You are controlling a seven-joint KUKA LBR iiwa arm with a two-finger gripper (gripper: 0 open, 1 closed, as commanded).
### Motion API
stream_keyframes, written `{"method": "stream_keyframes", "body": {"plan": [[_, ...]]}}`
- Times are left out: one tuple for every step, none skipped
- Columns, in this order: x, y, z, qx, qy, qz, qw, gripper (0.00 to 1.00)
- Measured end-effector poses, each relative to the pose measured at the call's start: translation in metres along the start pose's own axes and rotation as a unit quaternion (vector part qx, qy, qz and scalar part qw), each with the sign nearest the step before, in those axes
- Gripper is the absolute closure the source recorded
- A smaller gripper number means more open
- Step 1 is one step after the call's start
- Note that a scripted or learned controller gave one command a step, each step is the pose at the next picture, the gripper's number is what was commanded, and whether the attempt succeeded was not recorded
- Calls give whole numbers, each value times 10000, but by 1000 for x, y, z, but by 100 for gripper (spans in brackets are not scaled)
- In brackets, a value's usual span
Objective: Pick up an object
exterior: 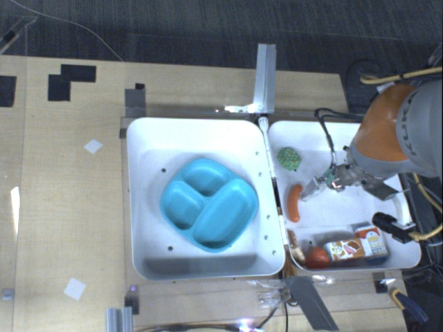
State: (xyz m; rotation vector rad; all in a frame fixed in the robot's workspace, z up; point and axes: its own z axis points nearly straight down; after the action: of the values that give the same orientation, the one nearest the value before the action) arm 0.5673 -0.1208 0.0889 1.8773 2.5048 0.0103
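From above, a pale wooden bench (62,206) is seen against dark carpet (173,12). A blue divided tray (210,204) is held by the left bin (145,151). In the right bin (408,258), a green ball (289,159), sausage (294,203), tomato (318,257) and carton (356,248) are scattered. The gripper (325,182) is poised beside the sausage; its state cannot be told.

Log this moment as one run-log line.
gripper: above right bin, nothing visibly held | nearest: sausage | left bin: blue tray

Grey arm with orange band reaching in from right, claw (324,183) angled down-left, seemingly low
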Motion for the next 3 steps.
{"method": "stream_keyframes", "body": {"plan": [[12, 30, -33, 31, 17, -1278, 9918, 0], [27, -26, -1, -16, -5, -1461, 9893, 0], [-9, 25, 1, 6, 0, 208, 9998, 0]]}}
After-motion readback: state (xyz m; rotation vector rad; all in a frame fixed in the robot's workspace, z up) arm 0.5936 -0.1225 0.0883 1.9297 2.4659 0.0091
